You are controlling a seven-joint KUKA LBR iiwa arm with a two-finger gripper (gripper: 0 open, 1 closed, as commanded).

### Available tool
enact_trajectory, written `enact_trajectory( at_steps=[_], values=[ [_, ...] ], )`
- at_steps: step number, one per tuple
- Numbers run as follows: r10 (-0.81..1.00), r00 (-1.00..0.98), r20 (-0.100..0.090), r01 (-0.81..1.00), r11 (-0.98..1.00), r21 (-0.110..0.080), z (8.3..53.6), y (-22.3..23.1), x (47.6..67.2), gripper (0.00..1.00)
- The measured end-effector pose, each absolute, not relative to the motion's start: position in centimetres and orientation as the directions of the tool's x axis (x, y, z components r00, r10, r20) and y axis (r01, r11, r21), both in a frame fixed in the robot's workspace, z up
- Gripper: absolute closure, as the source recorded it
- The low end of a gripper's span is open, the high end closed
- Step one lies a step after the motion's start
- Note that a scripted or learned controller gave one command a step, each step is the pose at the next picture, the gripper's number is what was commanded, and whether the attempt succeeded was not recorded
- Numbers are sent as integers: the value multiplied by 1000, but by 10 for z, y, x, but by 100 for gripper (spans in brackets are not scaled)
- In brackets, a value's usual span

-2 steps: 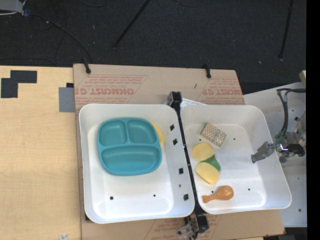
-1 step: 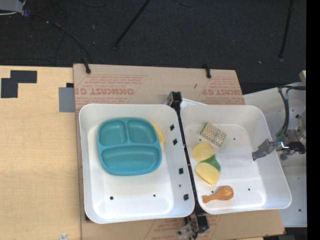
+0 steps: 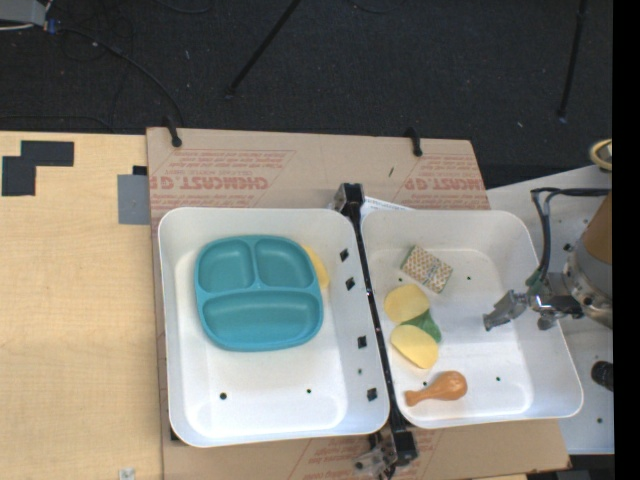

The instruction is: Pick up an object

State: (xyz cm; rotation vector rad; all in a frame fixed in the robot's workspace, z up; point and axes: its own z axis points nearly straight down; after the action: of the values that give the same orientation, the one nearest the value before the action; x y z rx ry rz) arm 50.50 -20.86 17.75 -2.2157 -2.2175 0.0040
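Orange drumstick toy (image 3: 437, 389) in right bin (image 3: 545, 393), claw (image 3: 503, 311) indistinct, arm cropped

The right bin (image 3: 520, 230) has bare floor along its right and near-right side. Its left half is crowded: a patterned packet (image 3: 426, 266), two yellow pieces (image 3: 408, 320) over a green one (image 3: 430, 325), an orange drumstick-shaped toy (image 3: 438, 390). A teal divided plate (image 3: 259, 293) covers the left bin's (image 3: 260, 408) far half.
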Motion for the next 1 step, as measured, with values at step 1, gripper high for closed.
enact_trajectory(
  at_steps=[1],
  values=[
    [1000, -1, 4, 1000, 1, -8, 120, -199, 498, 0]
  ],
)
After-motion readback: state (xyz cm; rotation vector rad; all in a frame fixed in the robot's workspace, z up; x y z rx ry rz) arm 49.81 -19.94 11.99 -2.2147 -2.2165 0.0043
